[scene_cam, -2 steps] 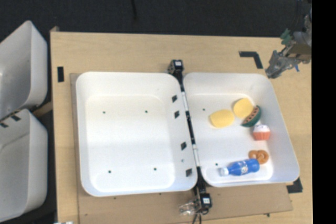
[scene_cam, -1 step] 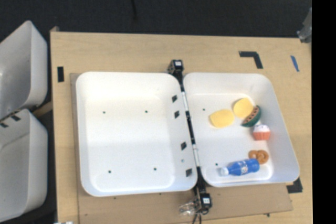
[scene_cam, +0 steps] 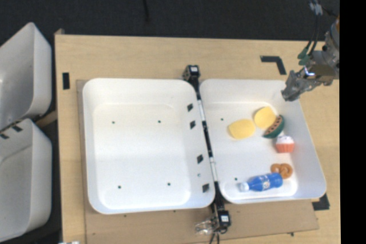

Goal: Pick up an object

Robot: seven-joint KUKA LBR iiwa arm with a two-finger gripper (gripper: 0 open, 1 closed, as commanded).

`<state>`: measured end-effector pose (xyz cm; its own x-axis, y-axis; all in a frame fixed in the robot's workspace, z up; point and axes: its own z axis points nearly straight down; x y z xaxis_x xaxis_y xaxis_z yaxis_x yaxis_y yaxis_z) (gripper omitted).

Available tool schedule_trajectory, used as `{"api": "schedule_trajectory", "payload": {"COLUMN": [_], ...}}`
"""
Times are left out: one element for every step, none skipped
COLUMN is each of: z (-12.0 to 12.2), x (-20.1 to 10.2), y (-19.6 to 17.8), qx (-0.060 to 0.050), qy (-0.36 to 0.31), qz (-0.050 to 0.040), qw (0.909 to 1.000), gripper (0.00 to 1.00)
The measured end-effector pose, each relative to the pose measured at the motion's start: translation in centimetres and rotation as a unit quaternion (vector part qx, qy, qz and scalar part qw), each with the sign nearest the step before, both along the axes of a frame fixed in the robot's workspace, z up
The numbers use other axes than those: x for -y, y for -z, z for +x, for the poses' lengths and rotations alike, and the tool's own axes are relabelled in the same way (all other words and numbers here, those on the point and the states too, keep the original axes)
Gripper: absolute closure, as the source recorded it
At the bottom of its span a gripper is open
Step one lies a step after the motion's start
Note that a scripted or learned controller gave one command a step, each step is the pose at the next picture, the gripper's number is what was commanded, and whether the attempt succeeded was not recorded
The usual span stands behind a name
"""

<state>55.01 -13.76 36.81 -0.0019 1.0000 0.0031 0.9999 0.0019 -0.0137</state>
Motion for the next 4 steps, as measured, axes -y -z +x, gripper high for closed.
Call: {"api": "schedule_trajectory", "payload": {"z": [-4.0,-4.8,1.6,0.7], "x": [-0.1,0.1,-2.9,-7.0], "y": [-19.4,-4.2,-16.0,-5.7], "qx": [0.017,0.001,0.015,0.002], "qy": [0.0,0.001,-0.002,-0.001], "qz": [-0.0043,-0.0008,-0.0038,-0.0011], "qw": [0.9998,1.0,0.9999,1.0], "gripper": [1.0,1.0,1.0,1.0]}}
